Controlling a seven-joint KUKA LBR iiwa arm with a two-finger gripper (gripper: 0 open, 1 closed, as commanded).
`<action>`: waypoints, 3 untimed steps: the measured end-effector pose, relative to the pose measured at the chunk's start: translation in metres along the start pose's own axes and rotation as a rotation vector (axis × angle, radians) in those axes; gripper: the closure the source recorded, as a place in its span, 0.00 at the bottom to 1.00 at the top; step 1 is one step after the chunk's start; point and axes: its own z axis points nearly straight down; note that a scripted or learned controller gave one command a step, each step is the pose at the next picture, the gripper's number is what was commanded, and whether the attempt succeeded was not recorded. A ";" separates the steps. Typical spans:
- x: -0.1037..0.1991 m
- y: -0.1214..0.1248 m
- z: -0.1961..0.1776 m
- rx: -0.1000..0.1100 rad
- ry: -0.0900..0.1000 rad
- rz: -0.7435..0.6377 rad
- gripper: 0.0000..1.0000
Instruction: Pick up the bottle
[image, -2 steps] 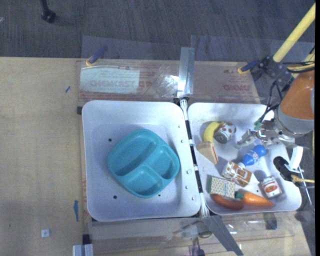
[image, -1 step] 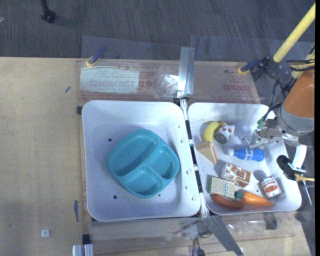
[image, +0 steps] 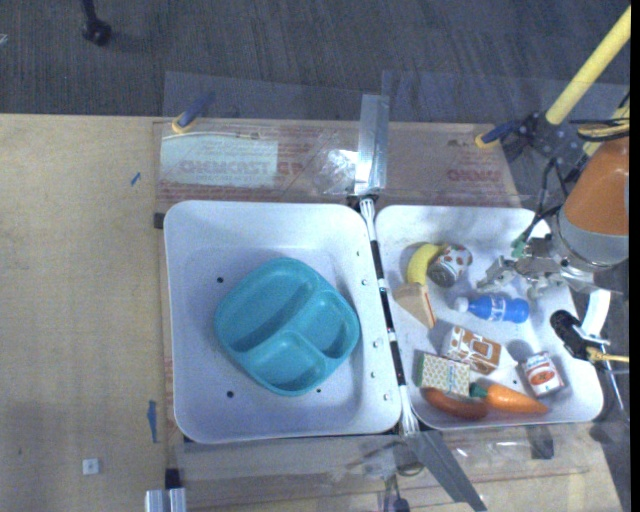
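- Bottle (image: 498, 308), blue, lies on its side mid right bin (image: 580, 400), just below the pincer (image: 520, 266).
- Pincer fingers apart, clamped on nothing.
- Can (image: 450, 264) and box (image: 472, 347) crowd bottle; bin's right edge freer.

A single fixed camera looks down at a slant on the tan wooden surface (image: 80, 300), framing both shallow white plastic bins (image: 190, 250) from moderate height, the grey-and-orange arm (image: 600, 200) entering at right.
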 end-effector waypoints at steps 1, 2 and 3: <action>0.013 -0.039 0.011 0.004 -0.011 0.091 0.00; 0.013 -0.037 0.000 -0.002 -0.011 0.092 1.00; 0.013 -0.038 0.000 -0.002 -0.011 0.092 0.00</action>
